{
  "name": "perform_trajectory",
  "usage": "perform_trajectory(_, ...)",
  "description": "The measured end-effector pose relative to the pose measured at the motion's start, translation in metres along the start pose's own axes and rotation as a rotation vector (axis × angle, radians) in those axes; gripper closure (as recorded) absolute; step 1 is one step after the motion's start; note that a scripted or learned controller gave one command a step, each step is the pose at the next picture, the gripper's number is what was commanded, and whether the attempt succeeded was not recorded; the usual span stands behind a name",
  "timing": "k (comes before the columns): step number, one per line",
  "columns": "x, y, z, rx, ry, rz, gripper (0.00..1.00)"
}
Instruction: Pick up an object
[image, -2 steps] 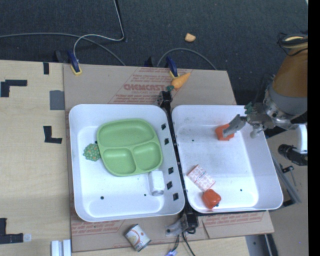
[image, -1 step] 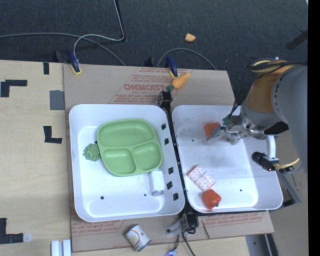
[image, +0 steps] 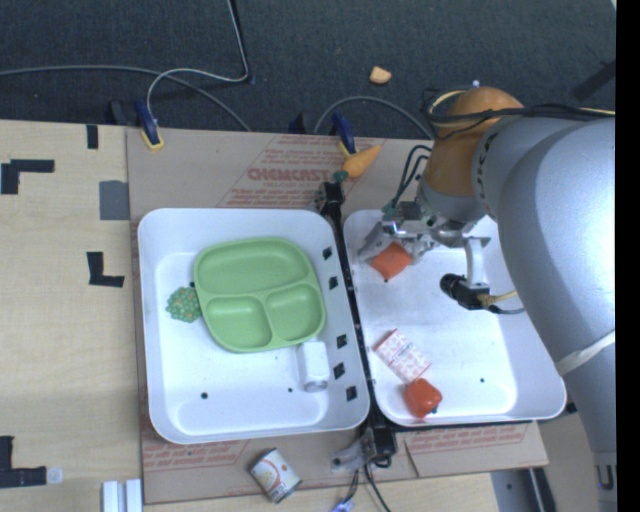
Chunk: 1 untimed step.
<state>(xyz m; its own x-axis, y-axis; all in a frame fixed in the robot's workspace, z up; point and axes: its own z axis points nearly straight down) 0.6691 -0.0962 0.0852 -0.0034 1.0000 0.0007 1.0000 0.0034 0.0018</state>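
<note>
fingers (image: 392, 243): clenched on orange blocky piece (image: 391, 263) | right bin (image: 500, 380): smooth white

Tool (image: 400, 240) fingers masked by the wrist above an orange block (image: 391, 263), grip state indiscernible.

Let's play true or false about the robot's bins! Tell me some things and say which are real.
1. The green plate lies in the left bin. True.
2. The gripper hangs over the left bin. False: it is over the right bin, by the orange block.
3. A red pepper-like toy sits in the right bin. True.
4. The can stands on the green plate. False: it lies outside the bins, on the bench's near edge.
5. A green broccoli-like toy sits beside the plate. True.
</note>
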Motion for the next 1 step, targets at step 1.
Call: perform_trajectory(1,-0.0005,0.0003,-0.0106,-0.001,-0.002,0.0,1.0)
